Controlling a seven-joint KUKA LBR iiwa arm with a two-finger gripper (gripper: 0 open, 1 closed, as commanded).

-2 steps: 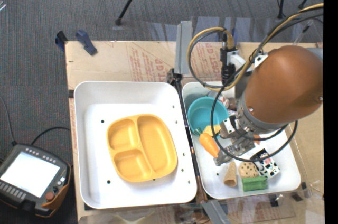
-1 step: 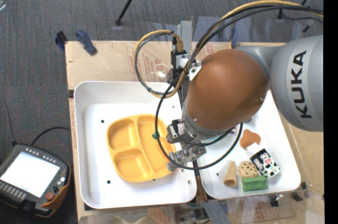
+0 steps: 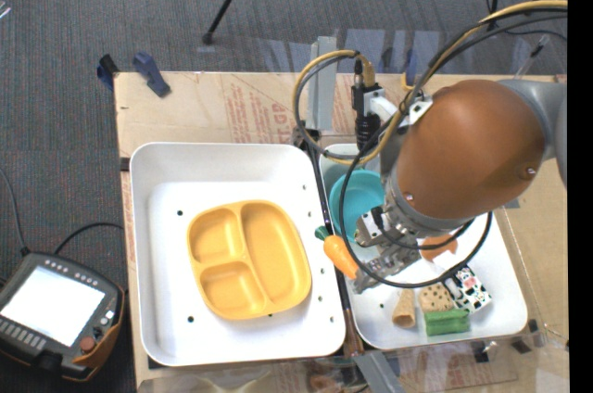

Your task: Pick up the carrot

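Two bins: carrot (image 3: 339, 256) lies at their shared rim.
Hand (image 3: 371, 263): beside carrot; grip state cannot be told.
Advice: straddle carrot's middle, then close.

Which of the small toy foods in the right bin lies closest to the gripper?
The carrot: orange, at the right bin's left edge, beside the gripper. The cone, cracker and green block lie further down.

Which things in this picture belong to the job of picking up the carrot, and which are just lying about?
Belongs to the job:
carrot, lying at the inner edge of the right bin
gripper, close beside it

Just lying about:
yellow divided plate in the left bin
teal bowl
green block
cone
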